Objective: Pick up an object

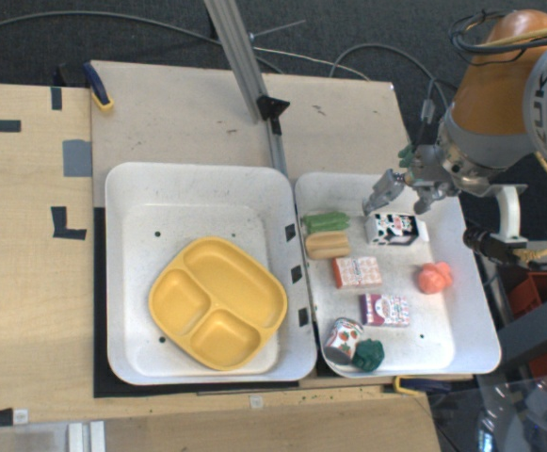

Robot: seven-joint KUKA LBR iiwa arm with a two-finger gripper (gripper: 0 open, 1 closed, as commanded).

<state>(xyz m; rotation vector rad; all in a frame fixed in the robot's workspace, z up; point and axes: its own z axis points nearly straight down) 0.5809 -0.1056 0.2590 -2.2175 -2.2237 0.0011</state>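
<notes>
Two fingers of the gripper (407, 196) stand apart, clamping nothing, just above the black-and-white carton (393, 228) at upper right of the right bin (471, 347).

One fixed camera above the bench, looking down at a slant.

It takes in both white bins whole, the left bin (122, 281) and the right bin (461, 337) side by side, with the far bench top beyond them and dark floor farther still; the arm (499, 92) enters from the right.
</notes>
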